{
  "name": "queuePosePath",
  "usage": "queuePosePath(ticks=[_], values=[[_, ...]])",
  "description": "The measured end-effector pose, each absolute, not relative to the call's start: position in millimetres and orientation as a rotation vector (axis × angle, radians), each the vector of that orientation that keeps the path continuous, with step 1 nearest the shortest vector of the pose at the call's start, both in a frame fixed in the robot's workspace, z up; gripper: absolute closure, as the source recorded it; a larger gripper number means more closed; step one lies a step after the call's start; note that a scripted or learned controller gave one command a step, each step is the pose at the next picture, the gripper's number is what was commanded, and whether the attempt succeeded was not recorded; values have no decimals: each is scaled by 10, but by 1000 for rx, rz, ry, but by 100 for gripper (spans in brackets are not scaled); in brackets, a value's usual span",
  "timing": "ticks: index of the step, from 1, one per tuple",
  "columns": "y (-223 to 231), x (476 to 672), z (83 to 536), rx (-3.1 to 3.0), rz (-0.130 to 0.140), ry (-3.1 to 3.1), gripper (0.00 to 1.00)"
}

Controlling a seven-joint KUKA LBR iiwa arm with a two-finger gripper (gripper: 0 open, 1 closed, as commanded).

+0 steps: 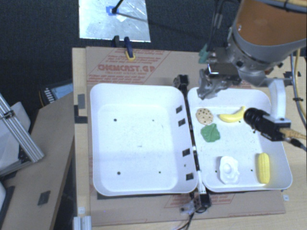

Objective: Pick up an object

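Observation:
The right bin (278, 176) holds a round speckled cookie (204, 114), a yellow banana (231, 115), a green leafy piece (210, 132), a white lumpy object (228, 169) and a yellow corn cob (263, 167). My gripper (207, 91) hangs above the bin's far left corner, just beyond the cookie. Nothing shows between its fingers. The grey and orange arm fills the upper right.
The left bin (103, 143) sits beside the right one, joined by black clips along the divider (187, 138). A black cylindrical fixture (261, 121) juts over the right bin's far right side. A shiny foil sheet (114, 12) lies behind the bench.

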State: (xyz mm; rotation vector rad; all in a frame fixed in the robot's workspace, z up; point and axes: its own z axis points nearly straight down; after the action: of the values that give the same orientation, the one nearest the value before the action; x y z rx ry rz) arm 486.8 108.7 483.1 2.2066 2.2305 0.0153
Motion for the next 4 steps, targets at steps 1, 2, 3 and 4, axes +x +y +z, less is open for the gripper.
queuePosePath(ticks=[1, 2, 3, 4], values=[[1157, 4866, 4850, 2215, 4, 2226, 100], [1368, 4866, 5347, 2213, 10, 2226, 100], [884, 5213, 4531, 2227, -9, 2218, 100], [1282, 4957, 5125, 2211, 12, 2228, 100]])
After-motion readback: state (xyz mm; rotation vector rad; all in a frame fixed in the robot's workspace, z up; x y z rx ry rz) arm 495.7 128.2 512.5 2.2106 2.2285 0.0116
